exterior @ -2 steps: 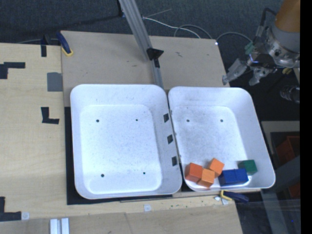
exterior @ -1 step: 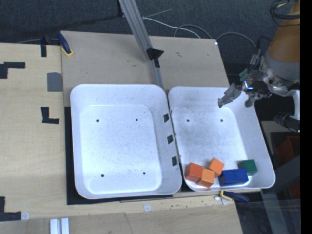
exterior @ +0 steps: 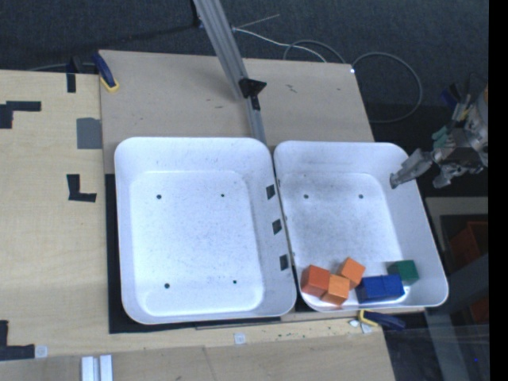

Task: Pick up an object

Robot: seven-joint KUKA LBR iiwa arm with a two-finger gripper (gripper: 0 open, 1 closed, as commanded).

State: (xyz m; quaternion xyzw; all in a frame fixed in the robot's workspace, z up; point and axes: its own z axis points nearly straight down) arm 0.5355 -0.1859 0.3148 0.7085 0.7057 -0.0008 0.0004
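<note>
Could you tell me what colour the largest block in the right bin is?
Blue block, clearest in the camera view.

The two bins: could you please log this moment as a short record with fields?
left bin: white, shallow
right bin: orange blocks, blue block, green block, all clustered along its near edge
gripper: at the right bin's far right rim, away from the blocks
fingers: nothing seen between them

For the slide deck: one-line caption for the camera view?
Tool poised above the right bin's far right rim; orange blocks, blue block and green block clustered in its near corner.
</note>
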